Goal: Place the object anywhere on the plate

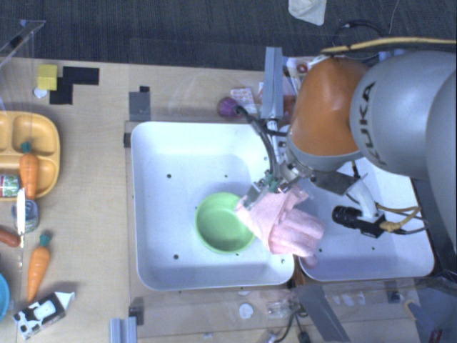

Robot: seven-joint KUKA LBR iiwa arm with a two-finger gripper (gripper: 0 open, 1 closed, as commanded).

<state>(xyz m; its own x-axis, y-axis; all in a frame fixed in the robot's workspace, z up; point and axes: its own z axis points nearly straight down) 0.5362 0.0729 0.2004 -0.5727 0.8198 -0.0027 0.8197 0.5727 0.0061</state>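
Over the left bin (157, 191), your gripper (275, 184) is clamped on the pink cloth (285, 224), which hangs at the green plate's (221, 224) right edge, mostly off it. Placing and release remain.

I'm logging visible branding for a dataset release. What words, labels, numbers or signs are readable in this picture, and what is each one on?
"KUKA": dark letters running down the grey robot arm housing, partly cut off by the curve.
Small can with a green label at the left edge: print too small to read.
Black and white cow-patterned carton: nothing legible.
Pink wrapped item behind the left white bin: blurred, unreadable.
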